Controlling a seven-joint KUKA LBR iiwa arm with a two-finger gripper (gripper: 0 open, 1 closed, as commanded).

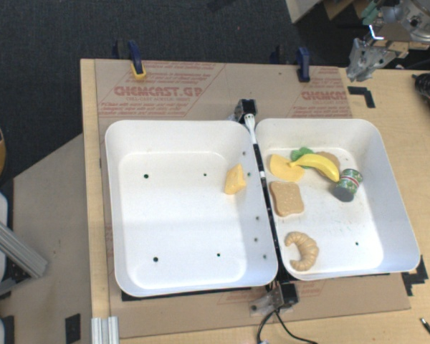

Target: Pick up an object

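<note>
1. White plastic makes up both shallow bins; the right bin (387, 192) lies below and slightly left of the gripper (363, 61) in the camera view, and the left bin (122, 192) lies further left again, the two touching along a shared middle seam.
2. The gripper hangs at the upper right, beyond the right bin's far rim and over the bare bench, well apart from every object. Nothing sits between its fingers; how wide they stand is too small and blurred to tell.
3. Candidates for picking cluster in the right bin, down and left of the gripper: a yellow banana (319, 165) touching a green leafy piece (301, 153), a yellow wedge (280, 166) just beside them, a slice of bread (287, 198) below, a croissant (302, 250) nearest the front rim, and a small tin can (347, 183) lying tilted, closest to the gripper.
4. A pale yellow chunk (235, 180) rests alone in the left bin, near the seam and furthest from the gripper.
5. My judgement: the arm is parked clear so the camera sees the bins; the approach has not begun.
6. The can and croissant stand free of neighbours, so look easiest; the banana group is crowded, and a descent there risks nudging several pieces. Blue clamps (137, 57) hold the board at the far edge, out of the way.
</note>
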